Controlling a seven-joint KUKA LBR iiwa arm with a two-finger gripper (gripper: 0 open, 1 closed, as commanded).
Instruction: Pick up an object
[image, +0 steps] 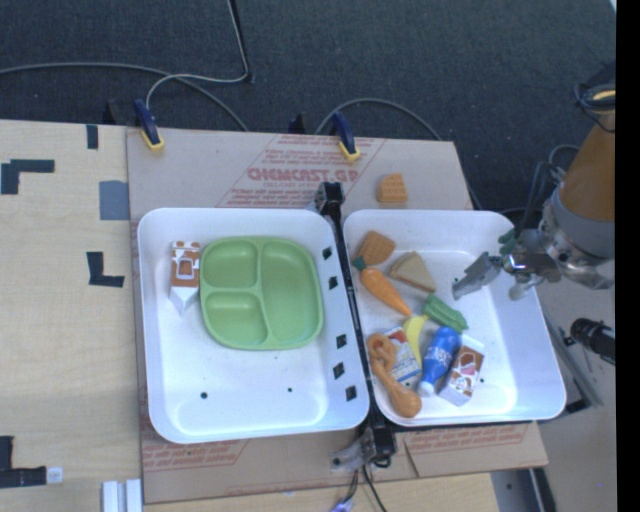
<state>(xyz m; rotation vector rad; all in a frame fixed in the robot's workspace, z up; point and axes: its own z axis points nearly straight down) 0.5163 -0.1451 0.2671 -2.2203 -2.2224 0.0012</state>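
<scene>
My gripper hangs over the right side of the right bin, fingers spread open with nothing between them. Left of it lie a tan wedge, an orange waffle piece, a carrot and a green vegetable. Lower in the same bin sit a blue bottle, a red and white carton, a small printed packet and an orange twisted piece. The nearest thing to the gripper is the green vegetable, below and to its left.
The left bin holds a green divided plate and a small brown and white carton at its left wall. An orange block lies on the cardboard behind the right bin. Blue and yellow clamps hold the cardboard's far edge.
</scene>
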